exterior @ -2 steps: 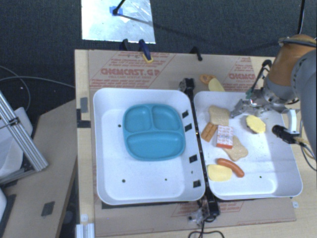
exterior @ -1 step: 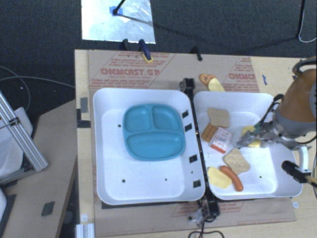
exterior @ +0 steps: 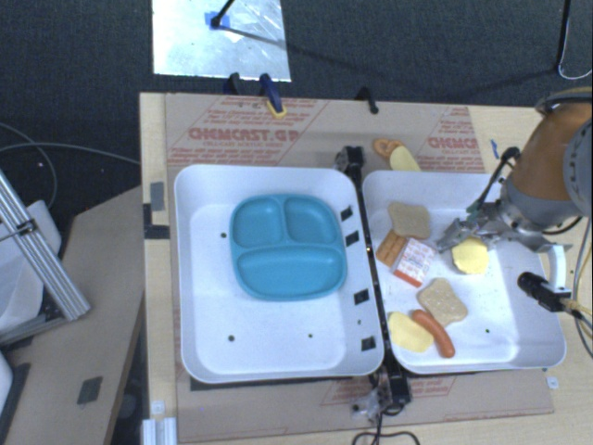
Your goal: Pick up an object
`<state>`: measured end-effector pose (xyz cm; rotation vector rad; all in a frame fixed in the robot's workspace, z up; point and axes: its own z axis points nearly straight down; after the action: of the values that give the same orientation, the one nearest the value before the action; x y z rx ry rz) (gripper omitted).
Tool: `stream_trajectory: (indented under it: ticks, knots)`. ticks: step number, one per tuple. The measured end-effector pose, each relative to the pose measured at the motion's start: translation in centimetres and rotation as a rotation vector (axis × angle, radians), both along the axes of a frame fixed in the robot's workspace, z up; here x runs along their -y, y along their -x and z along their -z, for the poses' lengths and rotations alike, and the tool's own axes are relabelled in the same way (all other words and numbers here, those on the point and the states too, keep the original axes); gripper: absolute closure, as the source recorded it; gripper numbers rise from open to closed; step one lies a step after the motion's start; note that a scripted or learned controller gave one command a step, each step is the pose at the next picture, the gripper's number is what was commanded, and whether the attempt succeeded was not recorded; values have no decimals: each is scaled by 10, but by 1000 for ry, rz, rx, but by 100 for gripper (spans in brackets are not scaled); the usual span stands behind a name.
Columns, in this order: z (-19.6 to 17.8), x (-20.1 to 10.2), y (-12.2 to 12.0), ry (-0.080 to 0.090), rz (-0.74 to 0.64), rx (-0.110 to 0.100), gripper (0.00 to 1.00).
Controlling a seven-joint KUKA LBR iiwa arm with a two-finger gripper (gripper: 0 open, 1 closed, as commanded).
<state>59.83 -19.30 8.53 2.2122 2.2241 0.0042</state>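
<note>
Right bin (exterior: 533, 346) holds the red sausage (exterior: 435, 332) by its near wall, partly overlapping a yellow piece (exterior: 409, 333). Further back, the gripper (exterior: 461, 234) sits just beside the round yellow food (exterior: 471, 257). Its fingers are too blurry, so can't tell their state.

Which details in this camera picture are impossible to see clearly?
- Gripper over the right white bin: the grey wrist covers it, so its state is unclear.
- Round yellow toy food: contact with the gripper cannot be judged.
- Small red-and-white packet: print too small to read.
- Orange-banded arm: cut off by the right edge.
</note>
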Motion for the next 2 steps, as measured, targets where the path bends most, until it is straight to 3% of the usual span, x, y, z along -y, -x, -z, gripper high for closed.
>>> stream_trajectory:
  ticks: [1, 2]
  knots:
    - [-11, 1, 0, 0, 1, 2, 100]
    - [-79, -67, -70, -2, -7, 9, 100]
